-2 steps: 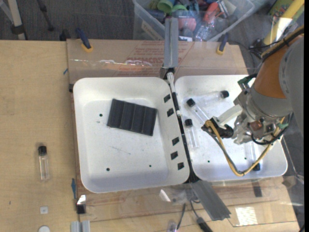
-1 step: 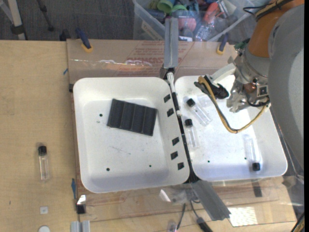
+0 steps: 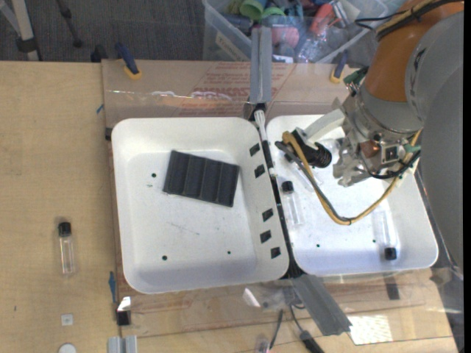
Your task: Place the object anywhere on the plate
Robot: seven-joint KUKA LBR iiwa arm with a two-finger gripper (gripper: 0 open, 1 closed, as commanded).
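Claw hangs over the right bin.

Fixed overhead camera, slanted onto both bins

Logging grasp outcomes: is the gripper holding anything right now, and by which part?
Cannot be told: the gripper hangs over the right bin, its tips hidden.

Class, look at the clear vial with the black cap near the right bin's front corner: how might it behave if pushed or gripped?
The vial lies on its side, so it would probably roll when nudged. It looks clear and smooth, so likely slippery and perhaps fragile.
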